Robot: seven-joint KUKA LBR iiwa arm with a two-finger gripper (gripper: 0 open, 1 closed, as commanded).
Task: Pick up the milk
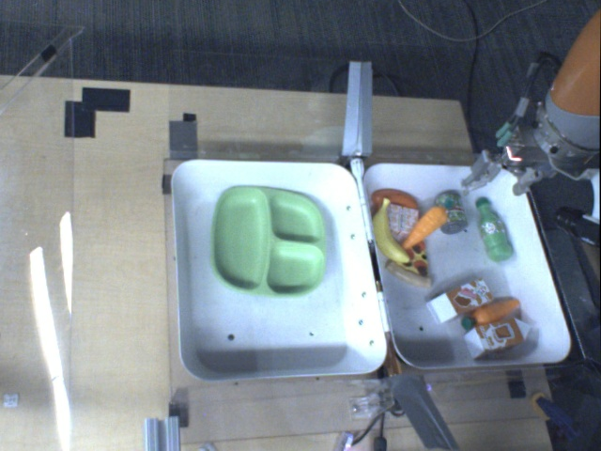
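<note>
hovering just behind the green bottle [493, 231], my gripper [500, 175] is hanging with fingers wide, holding nothing. the milk [462, 301] is lying in front of the green bottle, touching a small carrot [496, 310]. i am thinking i should be coming down on its bare side.

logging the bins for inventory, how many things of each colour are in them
green: 2, the divided plate and the bottle
orange: 2, carrots
yellow: 1, the banana
brown and white: 2, cartons
total: 7 that I can tell apart
</note>
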